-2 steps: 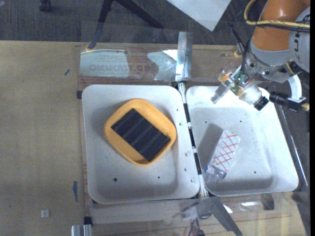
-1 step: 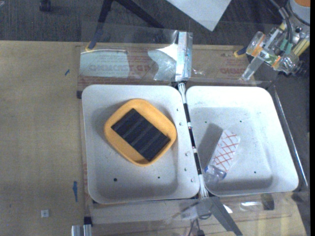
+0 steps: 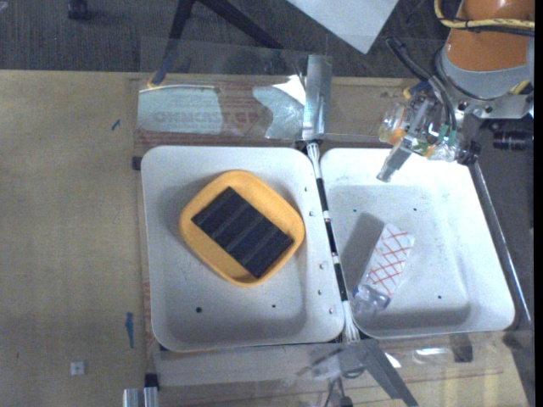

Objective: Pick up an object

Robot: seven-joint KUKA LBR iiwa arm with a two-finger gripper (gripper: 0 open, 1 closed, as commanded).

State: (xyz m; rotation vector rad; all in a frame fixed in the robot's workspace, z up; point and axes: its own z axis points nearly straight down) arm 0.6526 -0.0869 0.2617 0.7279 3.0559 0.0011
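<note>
Down front in the right bin (image 3: 475,253) lies that crinkly red-checked packet (image 3: 386,259), hand (image 3: 392,166) hovering at the far rim, grip unreadable, and thin plastic could slip away.

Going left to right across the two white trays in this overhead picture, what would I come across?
Left bin → yellow object with dark panel → right bin → clear packet with red crisscross pattern → gripper above the right bin's far edge.
</note>
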